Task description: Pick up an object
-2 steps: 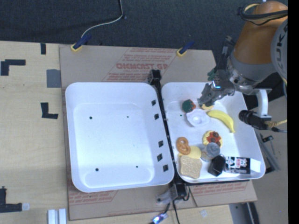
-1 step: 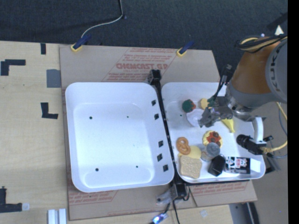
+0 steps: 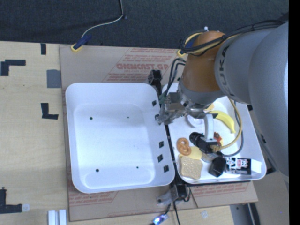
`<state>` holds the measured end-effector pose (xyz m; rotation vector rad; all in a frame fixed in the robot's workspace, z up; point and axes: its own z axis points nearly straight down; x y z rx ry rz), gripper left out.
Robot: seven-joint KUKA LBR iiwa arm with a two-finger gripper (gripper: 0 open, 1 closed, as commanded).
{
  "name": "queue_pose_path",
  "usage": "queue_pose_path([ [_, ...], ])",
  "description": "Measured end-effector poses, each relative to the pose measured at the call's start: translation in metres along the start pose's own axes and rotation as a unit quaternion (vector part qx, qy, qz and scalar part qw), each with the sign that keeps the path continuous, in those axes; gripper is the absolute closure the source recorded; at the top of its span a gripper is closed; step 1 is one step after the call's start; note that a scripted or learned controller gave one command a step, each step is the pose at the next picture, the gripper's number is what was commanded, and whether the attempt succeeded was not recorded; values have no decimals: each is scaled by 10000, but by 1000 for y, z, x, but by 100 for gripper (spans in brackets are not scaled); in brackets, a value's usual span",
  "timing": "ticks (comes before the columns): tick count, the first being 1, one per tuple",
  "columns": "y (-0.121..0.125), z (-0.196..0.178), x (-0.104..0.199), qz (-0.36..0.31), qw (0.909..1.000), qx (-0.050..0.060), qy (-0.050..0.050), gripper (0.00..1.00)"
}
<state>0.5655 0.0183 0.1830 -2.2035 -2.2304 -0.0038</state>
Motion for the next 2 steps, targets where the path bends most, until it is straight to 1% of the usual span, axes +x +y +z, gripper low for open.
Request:
queue_pose_path([
  [1,94,-100,45,24,10000,-87,-25,100],
  [2,99,-54,50,50,10000,10,-39,100],
])
